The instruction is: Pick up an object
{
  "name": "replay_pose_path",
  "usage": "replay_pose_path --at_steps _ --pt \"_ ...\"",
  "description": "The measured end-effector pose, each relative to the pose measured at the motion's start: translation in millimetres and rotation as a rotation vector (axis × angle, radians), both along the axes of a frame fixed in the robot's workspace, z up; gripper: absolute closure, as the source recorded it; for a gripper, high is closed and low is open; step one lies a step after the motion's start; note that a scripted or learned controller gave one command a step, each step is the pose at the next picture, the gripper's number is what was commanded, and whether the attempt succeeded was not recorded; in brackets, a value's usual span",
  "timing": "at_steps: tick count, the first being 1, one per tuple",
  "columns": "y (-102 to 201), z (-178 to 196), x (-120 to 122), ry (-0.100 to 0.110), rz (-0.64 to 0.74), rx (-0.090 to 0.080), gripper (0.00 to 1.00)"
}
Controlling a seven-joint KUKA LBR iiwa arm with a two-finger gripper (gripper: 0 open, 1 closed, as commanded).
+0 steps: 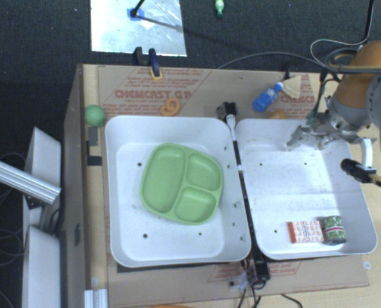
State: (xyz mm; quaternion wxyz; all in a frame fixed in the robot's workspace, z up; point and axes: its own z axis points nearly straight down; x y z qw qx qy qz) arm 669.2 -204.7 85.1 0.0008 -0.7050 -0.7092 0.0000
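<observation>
The right bin [267, 191] lies mostly bare across its middle and left side, giving open floor to pass over. Its near right corner is taken by a small red-and-white box [304, 231] touching a green can [333, 230]. The arm [360, 85] and its hand [311, 136] hang over the far right corner. In the left bin [123, 172], a green divided plate [181, 183] takes up the centre, leaving only margins along the walls.

A divided tray [181, 183] lies in the left bin [123, 236] — a small box [304, 231] and can [333, 230] touching, lower right of the right bin [274, 191].
</observation>
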Motion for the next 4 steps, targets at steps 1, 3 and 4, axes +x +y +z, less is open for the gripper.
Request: replay_pose_path --at_steps 1,3,4 --pt "0.0 0.0 0.0 0.0 0.0 0.0 0.0" --pt "0.0 0.0 0.0 0.0 0.0 0.0 0.0" --pt "0.0 0.0 0.0 0.0 0.0 0.0 0.0"
